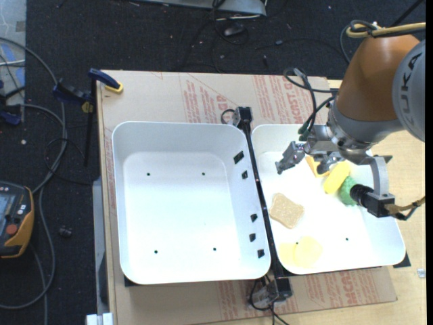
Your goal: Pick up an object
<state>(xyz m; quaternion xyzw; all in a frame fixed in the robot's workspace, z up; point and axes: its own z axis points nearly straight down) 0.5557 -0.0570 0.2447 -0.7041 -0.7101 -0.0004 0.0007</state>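
Arm [379, 80] is reaching in from the right and hanging over the right bin [385, 252]. Jaws [292, 157] are sitting over the bin's upper-left part, near the divider between the two bins. Can't tell how far the jaws are open; the dark finger hardware is blurring into the wrist, and nothing is showing between the fingers.

Objects in the right bin, relative to the jaws:
- Tan toast-like piece [287, 210] is lying flat below the jaws, well apart from them, close to the bin's left wall.
- Pale yellow flat piece [302, 251] is lying further below, just past the toast, near the bin's front edge.
- Yellow block [335, 179] is sitting right of the jaws and slightly lower, partly under the wrist hardware.
- Green thing [347, 192] is touching the yellow block on its lower right; shape is too hidden to tell.
- Small orange-yellow bit [310, 163] is showing just right of the jaws; can't tell if it's an object or part of the tool.

Left bin [183, 202] is sitting left of the jaws, across the divider. Both bins are resting on a cardboard-covered surface [196, 93]. A blue-and-yellow clamp [105, 80] is gripping the surface's far-left corner.
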